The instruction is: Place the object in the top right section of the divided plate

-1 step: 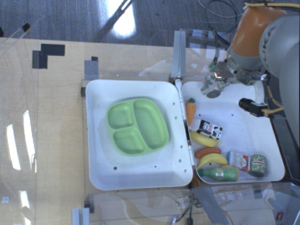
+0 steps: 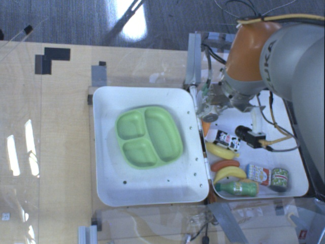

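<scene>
A light green divided plate (image 2: 149, 135) with three sections lies in the left white bin (image 2: 109, 187). My gripper (image 2: 207, 110) hangs low over the left edge of the right bin (image 2: 299, 182), close to the wall between the two bins. Just under it a small orange object (image 2: 207, 128) peeks out; I cannot see whether it sits between the fingers. The big grey arm with its orange band (image 2: 250, 50) covers the back of the right bin.
The right bin holds a black-and-white small box (image 2: 228, 140), two yellow bananas (image 2: 221, 150) (image 2: 229, 173), a red sausage (image 2: 224, 163), a green bottle (image 2: 237, 188), a red juice carton (image 2: 258, 174) and a green can (image 2: 279, 179).
</scene>
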